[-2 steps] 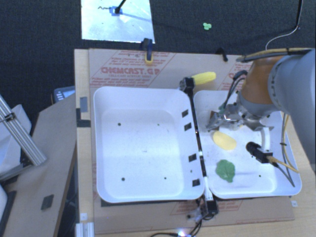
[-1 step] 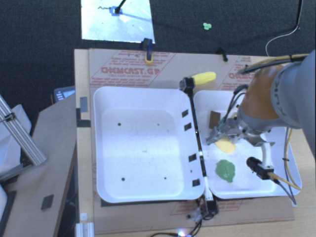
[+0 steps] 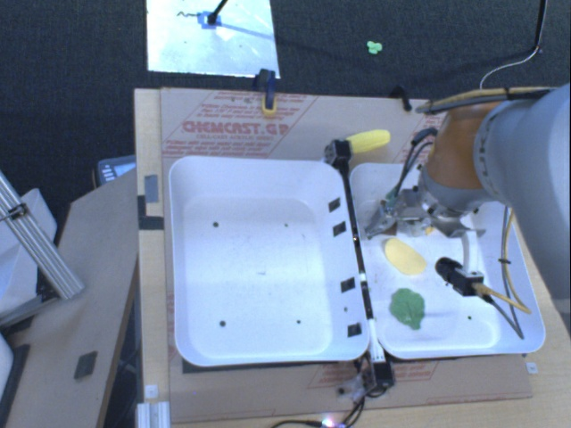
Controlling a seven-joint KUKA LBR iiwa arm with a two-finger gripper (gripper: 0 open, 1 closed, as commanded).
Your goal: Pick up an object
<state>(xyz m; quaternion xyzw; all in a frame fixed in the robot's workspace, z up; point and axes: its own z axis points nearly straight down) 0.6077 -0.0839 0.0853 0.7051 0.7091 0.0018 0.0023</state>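
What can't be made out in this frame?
Camera view:
- gripper: its tip is small and blurred, so contact with the yellow object is unclear.
- right bin: the far right part is covered by the arm.
- green object: too small and soft to identify.

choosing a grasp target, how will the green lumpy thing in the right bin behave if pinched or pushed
The green lump looks small and knobbly, so probably light. Its uneven outline suggests it would skid across the right bin rather than roll. The knobs may aid a pinch; stiffness cannot be told.
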